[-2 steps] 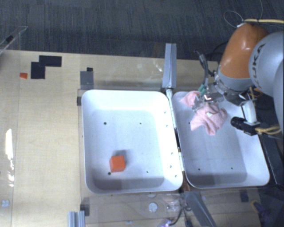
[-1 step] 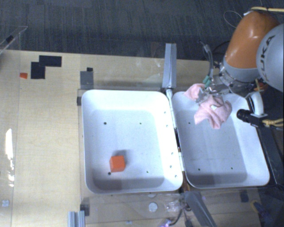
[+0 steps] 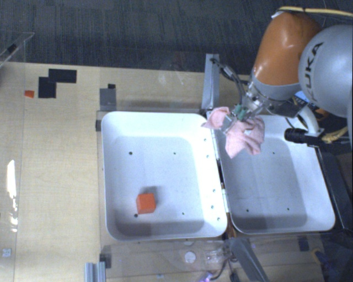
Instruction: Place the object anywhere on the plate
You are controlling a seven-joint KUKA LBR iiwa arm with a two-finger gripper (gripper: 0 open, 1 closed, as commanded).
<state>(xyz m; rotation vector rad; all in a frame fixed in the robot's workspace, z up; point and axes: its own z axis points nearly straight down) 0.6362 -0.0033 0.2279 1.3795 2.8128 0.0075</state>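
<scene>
End effector (image 3: 241, 113) clenched on a soft, floppy pink cloth (image 3: 241, 133) dangling at upper middle of frame over the bins' seam, probably light, best pinched at a bunched fold.

1. I see two bins side by side on the surface (image 3: 55, 182): left bin (image 3: 118, 132), right bin (image 3: 309, 187).
2. A block (image 3: 146, 203) lies in the left bin, toward its near left.
3. A cloth (image 3: 242, 135) hangs in the pincer (image 3: 238, 114) over the right bin's far-left corner.

Grey KUKA arm (image 3: 325, 60) — orange band (image 3: 281, 47), black lettering, yellow cable (image 3: 314, 10)
</scene>
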